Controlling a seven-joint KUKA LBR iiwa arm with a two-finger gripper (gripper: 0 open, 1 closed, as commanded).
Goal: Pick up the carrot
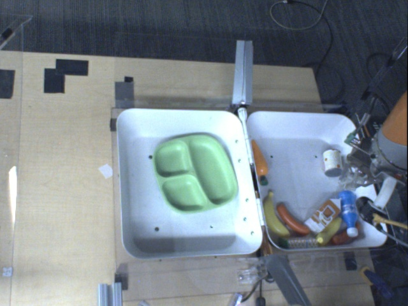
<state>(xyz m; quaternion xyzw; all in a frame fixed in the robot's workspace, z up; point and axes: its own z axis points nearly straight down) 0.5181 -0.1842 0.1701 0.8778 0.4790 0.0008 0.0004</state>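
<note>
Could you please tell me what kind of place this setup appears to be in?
Most likely a robotics lab test bench: two white bins sit clamped on a wooden bench, toy food such as a carrot and banana lies in the right one, and a loose cable trails over grey carpet.

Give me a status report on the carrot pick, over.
Gripper at the right bin's right edge, fingers unreadable. Carrot lying against that bin's left wall, untouched. Nothing on top of it; banana just below it.
</note>
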